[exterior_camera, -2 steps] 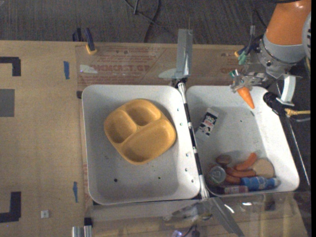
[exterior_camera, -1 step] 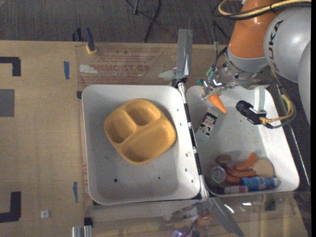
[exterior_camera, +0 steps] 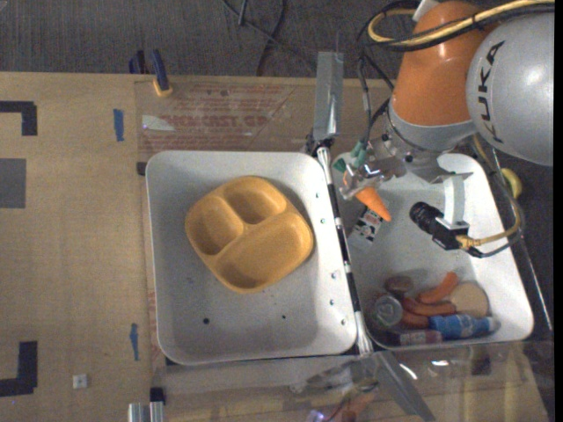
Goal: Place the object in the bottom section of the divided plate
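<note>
plate (exterior_camera: 249, 233): yellow | bins (exterior_camera: 167, 262): white | carrot (exterior_camera: 376, 203): orange

Grey arm with orange band, reaching in from the right, tool (exterior_camera: 368, 185) low, pointing down-left.

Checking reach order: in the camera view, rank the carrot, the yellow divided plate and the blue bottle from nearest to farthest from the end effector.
1. Carrot, just below the end effector, right bin.
2. Yellow divided plate, left bin.
3. Blue bottle, right bin's near edge.

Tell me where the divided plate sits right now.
The yellow divided plate lies in the left bin, about at its middle and slightly turned, across the bins' shared wall from the gripper over the right bin.
</note>
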Tool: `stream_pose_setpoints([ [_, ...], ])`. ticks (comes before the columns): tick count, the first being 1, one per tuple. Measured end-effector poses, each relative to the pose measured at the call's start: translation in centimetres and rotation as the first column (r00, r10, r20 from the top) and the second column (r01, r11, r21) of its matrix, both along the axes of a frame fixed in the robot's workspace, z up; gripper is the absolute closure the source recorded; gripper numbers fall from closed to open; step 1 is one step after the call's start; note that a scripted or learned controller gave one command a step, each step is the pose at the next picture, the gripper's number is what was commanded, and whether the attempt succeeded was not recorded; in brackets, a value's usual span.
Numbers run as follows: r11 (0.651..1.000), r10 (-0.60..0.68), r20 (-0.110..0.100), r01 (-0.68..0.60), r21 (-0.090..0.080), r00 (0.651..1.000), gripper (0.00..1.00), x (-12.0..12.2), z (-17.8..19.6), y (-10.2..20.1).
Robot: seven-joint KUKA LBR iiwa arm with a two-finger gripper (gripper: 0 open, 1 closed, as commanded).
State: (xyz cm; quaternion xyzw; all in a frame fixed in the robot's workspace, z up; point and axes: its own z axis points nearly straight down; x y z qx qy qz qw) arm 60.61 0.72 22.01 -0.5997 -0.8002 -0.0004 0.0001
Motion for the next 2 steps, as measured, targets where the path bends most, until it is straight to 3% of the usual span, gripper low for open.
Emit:
stream_pose_setpoints([
  [1, 1.0, 0.005, -0.001, -0.005, 0.0, 1.0, 1.0, -4.32, -1.06, 7.51],
  [2, 1.0, 0.003, -0.001, -0.003, 0.0, 1.0, 0.0, -4.29, -1.05, 7.4],
])
